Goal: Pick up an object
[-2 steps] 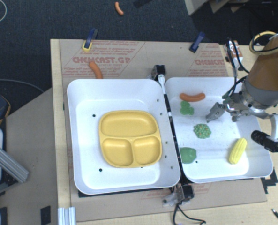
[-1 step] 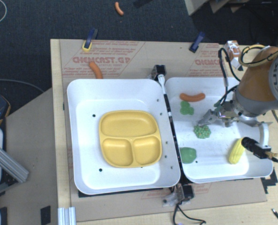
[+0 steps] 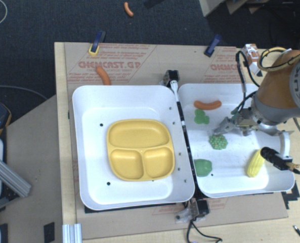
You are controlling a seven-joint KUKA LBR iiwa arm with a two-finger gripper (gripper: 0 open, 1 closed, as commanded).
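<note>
You get bright, even overhead light; both white bins (image 3: 84, 135) near blown out, detail washed on the rims. Soft short shadows only, one under the gripper (image 3: 221, 129). Left of the gripper, focus is fair; overall image is low-res, slightly soft, dark floor underexposed.

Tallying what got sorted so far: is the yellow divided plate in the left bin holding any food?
Empty. All three compartments of the yellow plate show bare yellow surface.

Toy foods (image 3: 218, 142) scattered, gaps between
</note>
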